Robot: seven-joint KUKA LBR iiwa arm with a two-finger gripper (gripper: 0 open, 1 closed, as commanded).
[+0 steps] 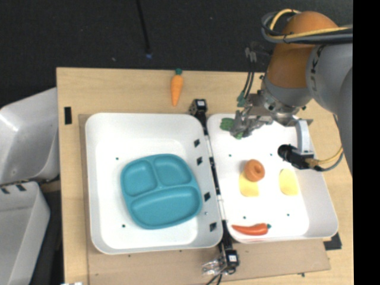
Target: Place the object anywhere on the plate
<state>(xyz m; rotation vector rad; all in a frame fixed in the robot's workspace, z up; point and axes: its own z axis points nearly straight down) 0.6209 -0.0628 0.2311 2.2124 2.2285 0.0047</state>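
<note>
A grey KUKA arm (pixel 297 58) reaches in from three o'clock over a wooden bench (pixel 119 91) bearing two shallow white bins. At the centre of the left bin (pixel 95 159) lies the blue three-compartment plate (pixel 160 190), nothing on it. In the right bin (pixel 314 218), the gripper (pixel 246 123) hangs at the eleven o'clock corner, right over a small green object (pixel 228 124); whether it is open, closed or holding that piece cannot be told from this angle. Toward the bin's middle sits an orange rounded piece (pixel 255 170) touching a yellow piece (pixel 249 187) at its six o'clock, a second yellow piece (pixel 288 181) lies at three o'clock, and a red chilli (pixel 250 229) rests along the six o'clock wall. A toy carrot (pixel 176 86) lies on the bench at twelve o'clock. The green item looks like light, stiff, smooth toy food, likely to slip; a pinch across its narrow middle seems safest.
</note>
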